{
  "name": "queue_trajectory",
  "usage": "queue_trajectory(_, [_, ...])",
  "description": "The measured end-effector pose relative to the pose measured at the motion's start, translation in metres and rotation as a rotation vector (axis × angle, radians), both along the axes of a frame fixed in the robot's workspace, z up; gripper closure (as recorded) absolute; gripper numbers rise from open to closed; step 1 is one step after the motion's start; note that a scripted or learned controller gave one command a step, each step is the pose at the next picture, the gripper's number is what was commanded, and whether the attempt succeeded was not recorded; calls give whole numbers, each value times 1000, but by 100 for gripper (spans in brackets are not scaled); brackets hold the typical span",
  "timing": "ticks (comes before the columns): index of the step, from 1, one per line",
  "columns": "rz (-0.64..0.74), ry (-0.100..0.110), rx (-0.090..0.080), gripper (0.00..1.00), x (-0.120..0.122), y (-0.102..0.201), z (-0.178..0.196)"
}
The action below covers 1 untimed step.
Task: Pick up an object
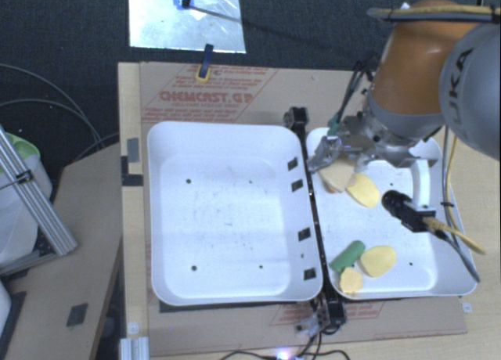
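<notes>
Starting at the left bin [227,210], nothing there concerns us; the action is all next door in the right bin [419,272]. The gripper [327,153] hangs low over that bin's far-left corner, and from this angle I cannot tell whether it is released or clenched. Directly under it, in the same corner, lies a pale wedge [335,178], which looks like the likely target. I judge it to be light, toy-like food, probably stiff plastic with a smooth, slightly slippery skin, so a grip across its narrow sides beats pinching the thin tip. It sits close to the bin's left wall, and that could crowd the approach. Toward the bin's near-left corner rests a green stick [347,255], rounded and prone to roll, with a small yellow chunk [351,280] just beside it at the near edge. A yellow slice [363,191] touches or nearly touches the wedge on its right. Further right along the near side sits a yellow oval [378,261], flat and probably harder to grab.
</notes>
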<state>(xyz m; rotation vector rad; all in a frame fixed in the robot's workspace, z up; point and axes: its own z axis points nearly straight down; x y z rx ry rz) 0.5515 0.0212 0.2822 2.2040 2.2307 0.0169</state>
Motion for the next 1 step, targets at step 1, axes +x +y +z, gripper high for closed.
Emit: queue_trajectory(1, [-13,21,-3,100,-42,-16,-99])
